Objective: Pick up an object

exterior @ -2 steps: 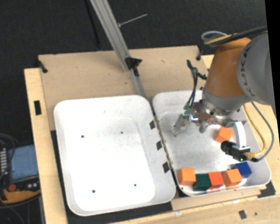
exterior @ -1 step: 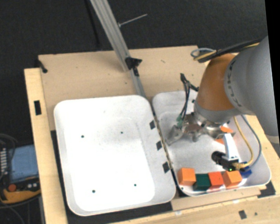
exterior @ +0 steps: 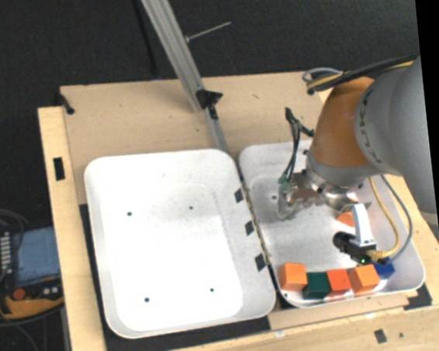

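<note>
My gripper (exterior: 288,200) hangs low over the upper left part of the right bin (exterior: 259,167), under the grey arm and its orange band. Its fingers are small and dark against the bin floor, and I see nothing between them. Along the bin's front wall lie several blocks in a row: an orange block (exterior: 294,275), a dark green block (exterior: 318,283), two more orange blocks (exterior: 340,280) (exterior: 364,277) and a blue block (exterior: 384,269). Another orange piece (exterior: 346,217) peeks out beside the arm's white fitting. The blocks lie well in front of the gripper.
The left bin (exterior: 171,238) sits beside the right one, joined by dark clips (exterior: 250,227). A slanted metal rail (exterior: 179,50) rises from the back of the bench. Cables (exterior: 297,135) trail by the wrist. A blue box (exterior: 37,256) and wires lie off the bench's left.
</note>
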`<state>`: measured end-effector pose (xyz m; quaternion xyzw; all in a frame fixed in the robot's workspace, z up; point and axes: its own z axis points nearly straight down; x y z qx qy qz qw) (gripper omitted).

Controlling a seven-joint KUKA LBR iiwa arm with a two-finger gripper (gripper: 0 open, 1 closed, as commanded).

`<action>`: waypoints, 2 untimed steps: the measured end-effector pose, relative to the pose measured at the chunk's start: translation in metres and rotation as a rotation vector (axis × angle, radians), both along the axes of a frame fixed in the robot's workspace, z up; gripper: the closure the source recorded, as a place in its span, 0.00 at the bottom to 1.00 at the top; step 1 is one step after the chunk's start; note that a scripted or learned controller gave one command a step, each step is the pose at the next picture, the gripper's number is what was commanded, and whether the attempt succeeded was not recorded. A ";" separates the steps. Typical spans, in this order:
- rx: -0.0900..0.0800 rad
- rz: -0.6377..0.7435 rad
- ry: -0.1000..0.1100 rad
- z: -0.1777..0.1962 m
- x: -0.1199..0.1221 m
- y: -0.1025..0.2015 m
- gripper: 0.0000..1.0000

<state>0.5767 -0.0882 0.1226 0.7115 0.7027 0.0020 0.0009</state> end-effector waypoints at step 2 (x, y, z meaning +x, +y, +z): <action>-0.003 0.012 -0.003 0.110 -0.001 -0.008 1.00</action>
